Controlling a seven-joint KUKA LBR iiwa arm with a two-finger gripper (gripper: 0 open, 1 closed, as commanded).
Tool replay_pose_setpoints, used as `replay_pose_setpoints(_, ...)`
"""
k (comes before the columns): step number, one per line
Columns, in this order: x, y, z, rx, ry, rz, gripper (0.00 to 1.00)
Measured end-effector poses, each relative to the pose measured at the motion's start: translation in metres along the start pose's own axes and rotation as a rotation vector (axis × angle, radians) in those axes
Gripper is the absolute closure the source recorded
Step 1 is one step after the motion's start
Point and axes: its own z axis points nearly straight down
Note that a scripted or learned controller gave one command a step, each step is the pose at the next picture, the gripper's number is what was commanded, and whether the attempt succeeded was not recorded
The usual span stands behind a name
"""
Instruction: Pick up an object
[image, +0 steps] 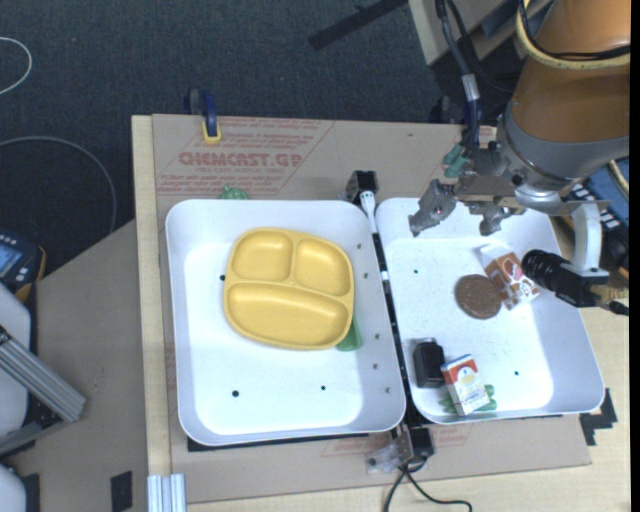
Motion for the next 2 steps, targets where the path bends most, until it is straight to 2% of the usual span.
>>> replay_pose_setpoints(1,-0.003,0.0,0.0,0.015,-0.004,0.006,1.0)
replay_pose_setpoints(2,-0.071,0.088,-0.087,0.003,-0.009,0.012,1.0)
